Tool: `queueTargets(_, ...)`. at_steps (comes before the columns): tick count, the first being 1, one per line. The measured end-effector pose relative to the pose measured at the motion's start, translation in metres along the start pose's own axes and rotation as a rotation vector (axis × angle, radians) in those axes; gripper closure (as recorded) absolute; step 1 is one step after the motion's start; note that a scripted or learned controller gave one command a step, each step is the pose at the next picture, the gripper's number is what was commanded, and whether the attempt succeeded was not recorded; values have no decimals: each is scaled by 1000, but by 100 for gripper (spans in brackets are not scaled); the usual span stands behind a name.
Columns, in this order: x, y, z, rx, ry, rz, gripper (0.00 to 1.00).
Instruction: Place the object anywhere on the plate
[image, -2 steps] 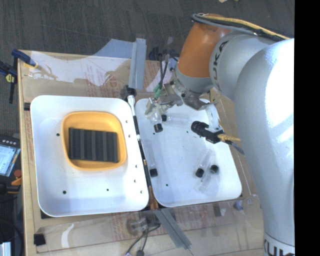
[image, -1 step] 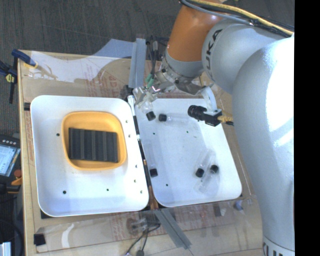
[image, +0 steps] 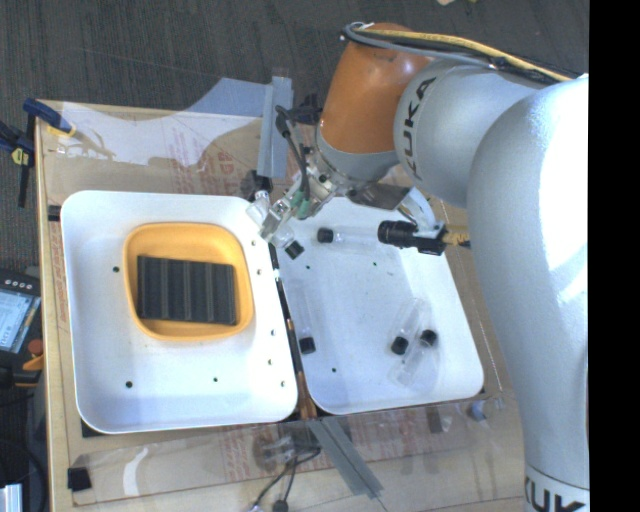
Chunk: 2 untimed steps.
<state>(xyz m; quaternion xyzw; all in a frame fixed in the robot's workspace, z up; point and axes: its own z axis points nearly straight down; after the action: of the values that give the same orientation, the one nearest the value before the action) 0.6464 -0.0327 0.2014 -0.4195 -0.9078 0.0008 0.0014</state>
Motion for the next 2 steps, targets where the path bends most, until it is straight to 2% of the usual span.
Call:
queueTargets(1,0,0,0,0,0,0,0)
queueTargets(2,-4,-21,10,0,0,-415,0)
